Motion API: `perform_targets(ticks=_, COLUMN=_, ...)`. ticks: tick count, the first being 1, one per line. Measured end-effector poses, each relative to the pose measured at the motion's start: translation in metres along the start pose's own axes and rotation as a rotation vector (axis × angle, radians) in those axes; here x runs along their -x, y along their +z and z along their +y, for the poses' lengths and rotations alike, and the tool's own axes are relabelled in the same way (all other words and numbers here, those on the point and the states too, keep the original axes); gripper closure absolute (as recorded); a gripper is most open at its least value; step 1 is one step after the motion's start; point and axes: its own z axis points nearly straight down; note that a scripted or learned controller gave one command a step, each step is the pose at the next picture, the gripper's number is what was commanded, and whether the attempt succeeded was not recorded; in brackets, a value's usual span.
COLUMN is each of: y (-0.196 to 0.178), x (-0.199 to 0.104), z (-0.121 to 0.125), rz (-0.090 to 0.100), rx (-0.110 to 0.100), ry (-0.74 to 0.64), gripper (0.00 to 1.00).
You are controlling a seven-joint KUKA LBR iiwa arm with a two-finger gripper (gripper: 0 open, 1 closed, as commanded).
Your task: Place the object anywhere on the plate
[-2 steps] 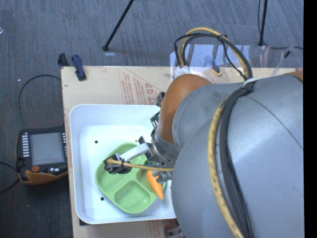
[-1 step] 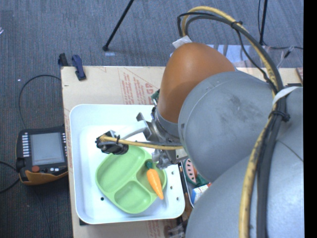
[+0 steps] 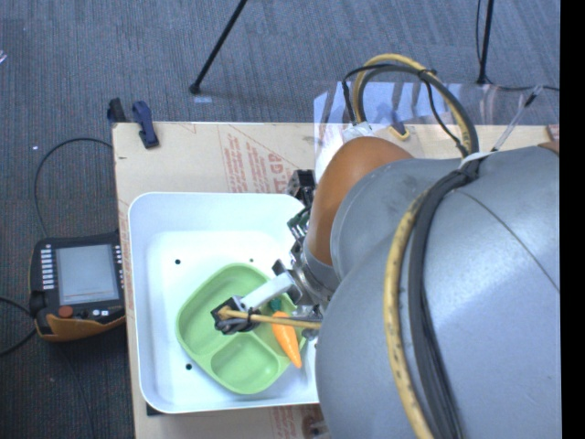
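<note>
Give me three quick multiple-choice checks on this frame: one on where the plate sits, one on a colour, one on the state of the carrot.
1. Where is the green plate?
A. inside the white bin
B. on the grey carpet
C. on the bare cardboard

2. What colour is the carrot?
A. blue
B. orange
C. black

3. How does the carrot lie?
A. outside the bin on the floor
B. standing on the pendant
C. at the plate's right edge, under the arm

Answers: 1 A, the bin's white walls ring the plate. 2 B, it is plainly orange. 3 C, it rests at the plate's rim below the gripper.
</note>
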Motion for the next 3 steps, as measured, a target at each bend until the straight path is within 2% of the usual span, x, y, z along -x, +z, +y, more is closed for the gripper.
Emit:
perform_targets(ticks=2, y=-0.017, x=0.0, z=-0.005, rz=-0.017, rx=-0.011, ry=-0.013, gripper=1.0)
perform_targets(ticks=3, y=-0.016, x=0.007, z=0.019, rz=0.003, rx=-0.001, ry=-0.252, gripper=1.0)
